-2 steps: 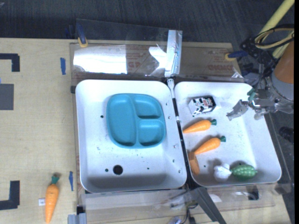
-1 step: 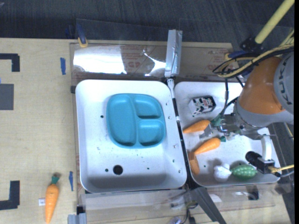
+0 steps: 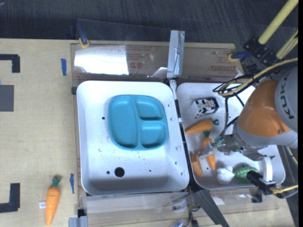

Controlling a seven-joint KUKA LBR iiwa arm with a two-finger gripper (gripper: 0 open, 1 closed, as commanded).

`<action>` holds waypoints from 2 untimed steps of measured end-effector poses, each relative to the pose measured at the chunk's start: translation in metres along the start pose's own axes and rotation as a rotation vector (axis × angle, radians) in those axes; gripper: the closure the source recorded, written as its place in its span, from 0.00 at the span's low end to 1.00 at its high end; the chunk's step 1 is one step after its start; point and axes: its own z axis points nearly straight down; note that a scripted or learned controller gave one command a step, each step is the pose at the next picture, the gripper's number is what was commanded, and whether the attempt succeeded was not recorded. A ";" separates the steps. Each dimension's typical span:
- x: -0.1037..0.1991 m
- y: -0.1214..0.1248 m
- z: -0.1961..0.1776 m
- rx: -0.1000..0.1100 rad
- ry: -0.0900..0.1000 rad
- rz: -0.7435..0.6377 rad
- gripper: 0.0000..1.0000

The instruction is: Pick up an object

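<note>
Gripper (image 3: 214, 148), its grip impossible to tell, hovers low among orange carrots (image 3: 200, 126) in the right bin (image 3: 279, 167).

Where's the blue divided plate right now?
The blue divided plate lies in the left bin, near its middle, across the divider from the carrots in the right bin.

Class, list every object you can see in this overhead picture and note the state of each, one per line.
Blue divided plastic tray: flat in the left white bin, nothing on it.
Orange toy carrot: lying in the right white bin.
White round object: resting near that bin's front edge.
Second toy carrot: lying on the bench outside the bins.
</note>
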 end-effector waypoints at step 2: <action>0.020 0.024 -0.123 -0.003 0.000 -0.106 1.00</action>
